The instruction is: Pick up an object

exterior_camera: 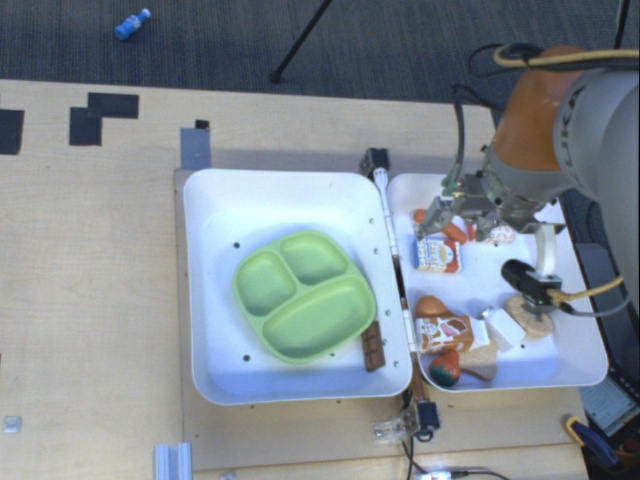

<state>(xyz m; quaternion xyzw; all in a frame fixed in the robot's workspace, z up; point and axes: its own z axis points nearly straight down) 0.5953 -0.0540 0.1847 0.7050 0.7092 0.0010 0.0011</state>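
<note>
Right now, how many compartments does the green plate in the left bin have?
3. The green divided plate lies in the left bin: two small compartments along its far edge, one at upper left, one at upper right, and one long compartment across the near side. None look hidden.

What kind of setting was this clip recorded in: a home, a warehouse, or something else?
Most likely a robotics lab bench set up for grasping trials. Two white bins sit side by side on a wooden bench, one holding a green divided plate, the other toy food, with loose cables around the arm.

Two white bins (200, 298), one green divided plate (305, 295), one blue bottle (131, 24)
</note>
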